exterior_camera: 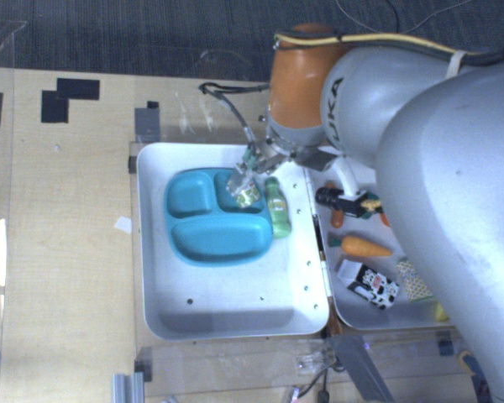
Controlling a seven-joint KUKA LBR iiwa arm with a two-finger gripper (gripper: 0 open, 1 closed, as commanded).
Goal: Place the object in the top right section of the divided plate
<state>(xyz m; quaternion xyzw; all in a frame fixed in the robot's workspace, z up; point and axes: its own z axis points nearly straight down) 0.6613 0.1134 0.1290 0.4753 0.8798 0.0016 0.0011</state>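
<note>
In the right bin [346, 313], a patterned card [371, 285] and a carrot [365, 246] are lying nearest the camera. Farther back, the blue divided plate [214, 217] is sitting in the left bin [227, 309]. The end effector [248, 183] is hovering over the plate's top right section, grasping a small pale green object [249, 195], with a green bottle [277, 208] lying just beside the plate's right edge.

Tan worktop [59, 250] carrying two white bins side by side: left bin [235, 313], right bin [378, 317], rims touching.
</note>
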